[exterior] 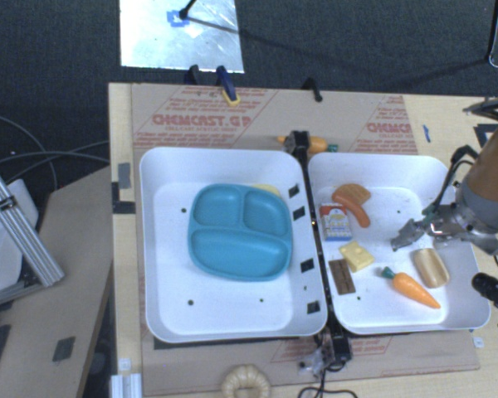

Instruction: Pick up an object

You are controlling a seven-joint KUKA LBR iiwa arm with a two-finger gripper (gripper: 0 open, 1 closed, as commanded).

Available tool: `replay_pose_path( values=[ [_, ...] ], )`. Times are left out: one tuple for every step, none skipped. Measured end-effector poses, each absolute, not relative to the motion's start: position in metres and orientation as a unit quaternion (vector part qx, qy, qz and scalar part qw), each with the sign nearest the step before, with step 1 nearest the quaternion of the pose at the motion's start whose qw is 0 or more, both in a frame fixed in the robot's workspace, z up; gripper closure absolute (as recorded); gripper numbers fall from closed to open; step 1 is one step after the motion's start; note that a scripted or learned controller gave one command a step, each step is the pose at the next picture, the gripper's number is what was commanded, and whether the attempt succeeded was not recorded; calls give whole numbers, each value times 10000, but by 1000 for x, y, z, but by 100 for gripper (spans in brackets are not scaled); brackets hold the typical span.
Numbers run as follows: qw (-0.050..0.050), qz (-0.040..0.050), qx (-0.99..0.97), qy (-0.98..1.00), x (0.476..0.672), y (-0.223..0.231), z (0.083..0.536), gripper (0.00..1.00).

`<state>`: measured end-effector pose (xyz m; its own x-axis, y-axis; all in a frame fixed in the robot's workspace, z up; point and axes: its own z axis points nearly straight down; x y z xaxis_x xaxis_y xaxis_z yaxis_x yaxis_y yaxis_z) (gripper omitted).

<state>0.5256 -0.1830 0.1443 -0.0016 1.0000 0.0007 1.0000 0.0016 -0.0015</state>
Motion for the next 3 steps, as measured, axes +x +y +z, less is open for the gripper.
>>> replay_pose_path(
  values=[
    [-11, -4, -7057, -7085, 531, -174, 91, 0],
    [-48, -32, -7066, -7076, 535, -174, 89, 0],
    [-23, -13, -7069, -7073, 532, -174, 96, 100]
  ],
)
